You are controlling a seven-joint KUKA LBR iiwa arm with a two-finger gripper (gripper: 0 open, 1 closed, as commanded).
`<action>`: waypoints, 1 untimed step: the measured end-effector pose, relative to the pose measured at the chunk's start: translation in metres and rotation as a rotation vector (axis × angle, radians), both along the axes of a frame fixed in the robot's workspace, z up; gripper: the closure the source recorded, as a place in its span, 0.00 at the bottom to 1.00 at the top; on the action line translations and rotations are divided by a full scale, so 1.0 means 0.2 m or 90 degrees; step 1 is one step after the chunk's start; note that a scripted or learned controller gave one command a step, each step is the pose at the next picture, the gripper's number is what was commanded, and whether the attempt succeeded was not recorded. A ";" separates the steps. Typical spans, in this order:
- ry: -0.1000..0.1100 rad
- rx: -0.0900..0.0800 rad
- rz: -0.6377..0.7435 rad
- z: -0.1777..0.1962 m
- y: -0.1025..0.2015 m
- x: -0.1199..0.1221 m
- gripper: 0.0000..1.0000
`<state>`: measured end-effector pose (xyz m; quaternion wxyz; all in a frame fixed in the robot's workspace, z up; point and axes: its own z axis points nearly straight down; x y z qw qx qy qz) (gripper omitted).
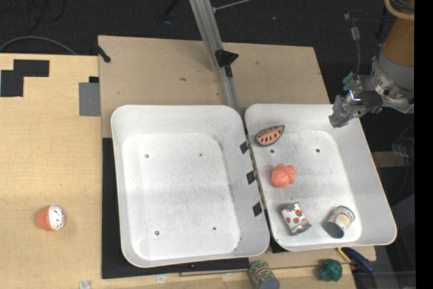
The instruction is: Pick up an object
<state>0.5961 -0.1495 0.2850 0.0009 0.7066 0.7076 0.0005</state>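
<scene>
**Bench inventory: two bins, four items in the right bin, gripper at its far right rim**

Camera view. Two shallow white bins are set side by side on a tan board: the left bin and the right bin. They are joined along the middle seam, where three small black clips are counted. A grey metal rail is laid at a slant from the top of the view down to the far end of that seam.

Outside the bins, three loose items are recorded: one orange-and-white ball on the pale wooden surface at left, one patterned can and one green object just beyond the near edge of the right bin.

Four items are counted in the right bin: one watermelon slice toy near the far left corner, one red-orange lump near the middle of the left side, one white box with red markings toward the near edge, and one small tin tipped over just beside the box, toward the near right corner.

The gripper is placed over the far right rim of the right bin, below the grey wrist and orange band. Whether it is open or closed cannot be told, and nothing is seen held in it. All four items are well apart from it; the watermelon slice toy is nearest, to its left, with bare bin floor between.
</scene>
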 end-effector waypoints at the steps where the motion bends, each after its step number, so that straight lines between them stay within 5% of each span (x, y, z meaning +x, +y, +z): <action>1: 0.004 0.002 0.001 -0.03 0.23 -0.08 1.00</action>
